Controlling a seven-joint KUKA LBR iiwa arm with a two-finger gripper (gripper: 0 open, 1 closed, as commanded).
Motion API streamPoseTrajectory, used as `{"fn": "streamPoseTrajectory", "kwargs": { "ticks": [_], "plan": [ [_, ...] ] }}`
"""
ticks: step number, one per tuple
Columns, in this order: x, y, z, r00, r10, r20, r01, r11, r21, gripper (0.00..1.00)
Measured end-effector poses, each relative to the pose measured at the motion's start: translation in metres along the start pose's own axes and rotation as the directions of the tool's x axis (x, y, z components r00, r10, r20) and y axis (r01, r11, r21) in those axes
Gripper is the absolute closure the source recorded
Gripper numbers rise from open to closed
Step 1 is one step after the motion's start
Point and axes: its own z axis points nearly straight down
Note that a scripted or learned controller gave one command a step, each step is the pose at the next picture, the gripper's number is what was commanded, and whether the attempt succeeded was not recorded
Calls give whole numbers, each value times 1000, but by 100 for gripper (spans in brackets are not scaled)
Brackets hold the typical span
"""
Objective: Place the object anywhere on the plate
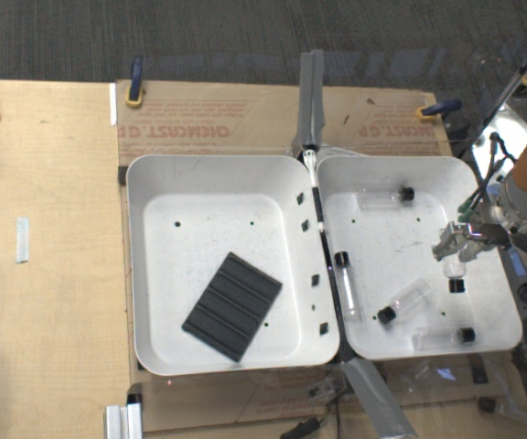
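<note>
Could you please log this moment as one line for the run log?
gripper: over right bin, near clear tubes | plate: dark, left bin | placement: not done

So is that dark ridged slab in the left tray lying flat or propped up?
Flat: the dark slab rests on the left tray's floor, turned diagonally.

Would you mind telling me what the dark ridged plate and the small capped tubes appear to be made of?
Plate: likely matte black plastic or rubber; dull, ribbed, without glare. Tubes: apparently clear plastic or glass with black caps; the white bin shows through them.
</note>
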Motion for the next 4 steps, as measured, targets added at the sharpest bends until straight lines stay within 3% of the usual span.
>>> {"fn": "streamPoseTrajectory", "kwargs": {
  "ticks": [1, 2, 3, 4],
  "plan": [
    [103, 56, -66, 999, 37, 1, -37, 999, 2, 100],
    [185, 122, -109, 988, 156, 2, -156, 988, 2, 100],
    [260, 105, -129, 1000, -25, 2, 25, 1000, 1, 100],
    [325, 94, -133, 914, -405, 1, 405, 914, 0, 100]
  ]
}}
